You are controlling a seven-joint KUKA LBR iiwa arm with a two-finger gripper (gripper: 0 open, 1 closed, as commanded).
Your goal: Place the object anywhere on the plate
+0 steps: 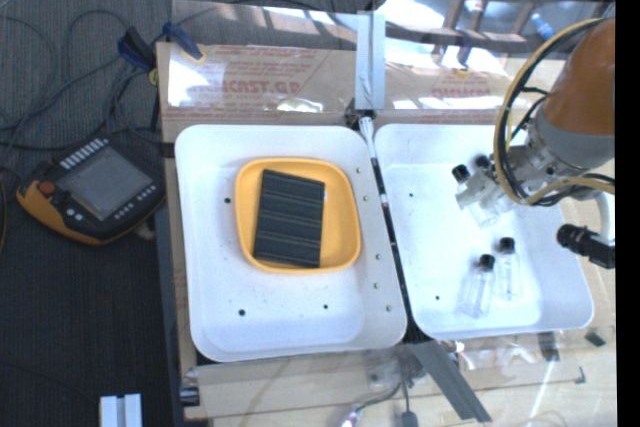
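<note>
I'm looking down on the two white bins, and my arm (585,100) comes in from three o'clock, orange band up top, grey wrist hanging over the right bin (430,305). My claw (505,177) sits low at the bin's upper right, tangled in yellow and black cabling, and I cannot tell whether it is clenched or released — the tip is a blur against the white floor. Just at nine o'clock of it lies a clear vial with a black cap (470,185), close beside my claw; whether I'm touching it, I can't say. Down at six o'clock from there, two more clear vials (490,280) lie near each other on the bin floor, black caps pointing up-frame. Over in the left bin (205,305), the yellow plate (345,215) sits about centre, and a dark ribbed rectangular block (290,217) lies flat on it, slightly tilted, well inside the rim. Off the bench at nine o'clock, a teach pendant (90,190) rests on the dark carpet with its cable looping away.
</note>
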